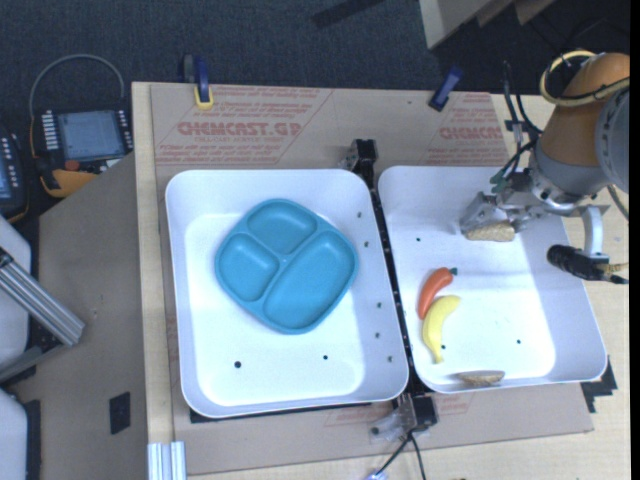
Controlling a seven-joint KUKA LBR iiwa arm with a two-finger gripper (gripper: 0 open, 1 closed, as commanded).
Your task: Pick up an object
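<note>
Jaws of the gripper point(497, 211) sit low in the far part of the right bin point(560, 353), right over a tan bread-like piece point(492, 232); whether they are apart or clamped on it, cannot tell, the metal parts blur together. Bread piece lies on the bin floor near the far left corner, touching or just under the gripper tip. Arm point(585, 128), grey with orange band, comes in from the right edge above the bin. Black cylinder part point(577, 260) sticks out near the bin's right wall.

Same bin, nearer the middle: orange carrot point(434, 289) tilted, green end up, and a yellow banana point(438, 326) just beside it, almost touching. Another tan flat piece point(481, 377) rests at the near rim.

Left bin point(200, 368) holds a blue divided plate point(286, 265), three compartments, lying flat around centre. Both bins sit side by side on a cardboard-covered surface point(300, 118). Blue clamps point(203, 73) at the far edge. Small screen device point(88, 133) far left, off the surface.
</note>
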